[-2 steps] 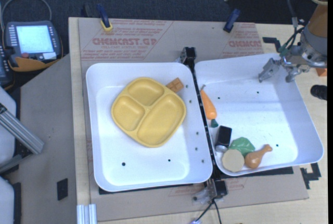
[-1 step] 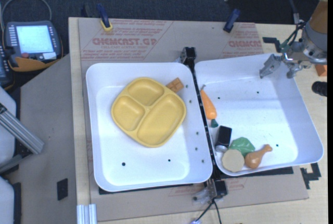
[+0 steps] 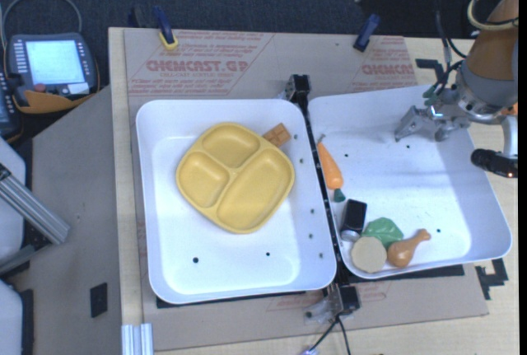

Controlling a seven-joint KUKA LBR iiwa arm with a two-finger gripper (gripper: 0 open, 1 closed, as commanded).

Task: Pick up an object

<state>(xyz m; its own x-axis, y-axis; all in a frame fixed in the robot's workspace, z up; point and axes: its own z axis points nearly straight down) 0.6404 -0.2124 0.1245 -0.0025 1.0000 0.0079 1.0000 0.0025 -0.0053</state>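
My gripper [image 3: 416, 124] hangs over the far right part of the right bin [image 3: 461, 197], its grey fingers spread open with nothing between them. An orange toy carrot [image 3: 330, 168] lies along that bin's left wall. Further toward the front sit a small black block [image 3: 355, 216], a green leafy piece [image 3: 383, 229], a round beige disc [image 3: 369, 254] and a toy chicken drumstick [image 3: 407, 248]. All of these lie well left of and nearer the front than the gripper.
A yellow divided plate [image 3: 235, 177] fills much of the left bin [image 3: 165, 246], with a small brown block [image 3: 277, 134] at its far right rim. A black clamp [image 3: 298, 87] sits between the bins at the back. The arm's orange band [image 3: 494, 53] stands at the right.
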